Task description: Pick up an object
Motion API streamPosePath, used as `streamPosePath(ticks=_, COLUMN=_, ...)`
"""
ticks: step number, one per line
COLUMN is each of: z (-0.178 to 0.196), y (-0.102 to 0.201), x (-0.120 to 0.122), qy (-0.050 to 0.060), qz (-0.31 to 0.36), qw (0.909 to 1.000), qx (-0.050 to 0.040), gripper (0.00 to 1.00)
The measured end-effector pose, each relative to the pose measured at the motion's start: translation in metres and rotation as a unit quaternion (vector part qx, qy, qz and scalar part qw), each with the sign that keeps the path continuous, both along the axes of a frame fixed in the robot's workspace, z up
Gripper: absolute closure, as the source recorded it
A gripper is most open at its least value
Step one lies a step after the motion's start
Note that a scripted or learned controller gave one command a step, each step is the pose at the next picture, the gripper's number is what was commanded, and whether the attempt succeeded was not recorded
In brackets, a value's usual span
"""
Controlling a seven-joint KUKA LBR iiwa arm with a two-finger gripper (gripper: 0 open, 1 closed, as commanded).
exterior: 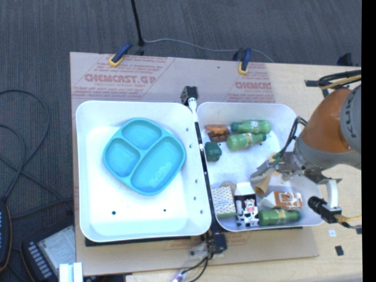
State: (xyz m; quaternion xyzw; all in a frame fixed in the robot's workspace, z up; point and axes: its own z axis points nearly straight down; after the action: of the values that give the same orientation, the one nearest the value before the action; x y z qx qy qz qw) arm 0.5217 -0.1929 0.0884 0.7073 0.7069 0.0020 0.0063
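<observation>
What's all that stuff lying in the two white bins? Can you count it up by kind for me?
Green bottles: 3
Blue divided plate: 1
Dark green round item: 1
Brown item: 1
Small cartons and boxes: 3
Tan cone-shaped item: 1
Total: 10, though the pile under the gripper may hide more.

Two white bins, the left bin [94, 157] and the right bin [235, 160], look like smooth moulded plastic with a soft sheen. They sit on a matt brown board [129, 78] that reads as cardboard or paper-faced sheet, printed in dull red. A light blue divided plate [144, 155] in the left bin appears to be smooth, faintly glossy plastic. In the right bin, green bottles [251, 126] look like shiny plastic, and a small carton [247, 210] has a printed paper-like face. The arm's orange band [329, 125] shows a smooth satin finish; the gripper [276, 168] looks like dull grey metal. The surrounding floor [47, 28] resembles rough, dark woven carpet.
</observation>
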Motion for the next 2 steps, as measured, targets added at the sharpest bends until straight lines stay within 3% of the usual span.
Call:
streamPosePath(ticks=1, z=0.011, y=0.001, x=0.001, qy=0.0, qz=0.0, qw=1.0, qx=0.0019, gripper=1.0)
streamPosePath(ticks=2, z=0.14, y=0.051, x=0.076, qy=0.005, qz=0.001, qw=1.0, qx=0.0026, gripper=1.0)
